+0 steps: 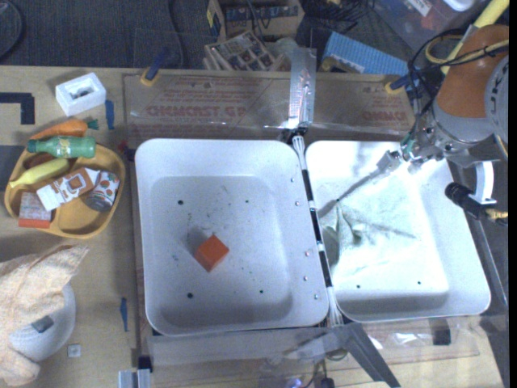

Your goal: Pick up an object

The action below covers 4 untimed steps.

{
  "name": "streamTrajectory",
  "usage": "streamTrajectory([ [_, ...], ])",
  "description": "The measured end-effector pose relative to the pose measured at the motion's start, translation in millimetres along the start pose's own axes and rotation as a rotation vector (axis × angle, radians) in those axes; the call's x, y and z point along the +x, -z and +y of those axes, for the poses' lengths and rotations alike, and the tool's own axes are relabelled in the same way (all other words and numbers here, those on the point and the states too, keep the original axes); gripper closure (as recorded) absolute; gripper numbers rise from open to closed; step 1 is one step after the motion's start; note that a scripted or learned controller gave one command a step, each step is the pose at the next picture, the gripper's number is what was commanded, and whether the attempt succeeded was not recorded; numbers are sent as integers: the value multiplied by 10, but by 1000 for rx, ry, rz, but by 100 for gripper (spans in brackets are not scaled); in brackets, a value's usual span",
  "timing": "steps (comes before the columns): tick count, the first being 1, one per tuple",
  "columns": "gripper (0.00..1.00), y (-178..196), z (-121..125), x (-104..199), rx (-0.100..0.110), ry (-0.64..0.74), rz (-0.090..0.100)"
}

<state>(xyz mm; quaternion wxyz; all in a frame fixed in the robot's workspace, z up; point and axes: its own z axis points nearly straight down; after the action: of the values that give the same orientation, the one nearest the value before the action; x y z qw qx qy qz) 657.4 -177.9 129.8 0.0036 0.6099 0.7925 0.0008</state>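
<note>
Bench (73, 354) carries two white bins. Arm (468, 87) at 2 o'clock, partly cut off by frame edge. Gripper (414, 153) over right bin (452, 297), blurred; can't tell its state. Pale green cloth (355, 225) in right bin, stretched thin, long axis 8-to-2 o'clock toward gripper. Left bin (161, 176): small orange block (212, 251) at centre, corner toward 12.

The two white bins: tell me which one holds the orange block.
The left bin. The orange block sits on its floor; the right bin holds a pale cloth instead.
</note>
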Motion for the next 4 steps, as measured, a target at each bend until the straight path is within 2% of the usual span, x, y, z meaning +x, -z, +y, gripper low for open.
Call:
streamTrajectory([
  [1,0,-423,80,585,0,35,2],
  [2,0,60,102,93,1,-69,0],
  [3,0,-409,-29,304,-1,55,1],
  [4,0,480,150,160,0,49,1],
])
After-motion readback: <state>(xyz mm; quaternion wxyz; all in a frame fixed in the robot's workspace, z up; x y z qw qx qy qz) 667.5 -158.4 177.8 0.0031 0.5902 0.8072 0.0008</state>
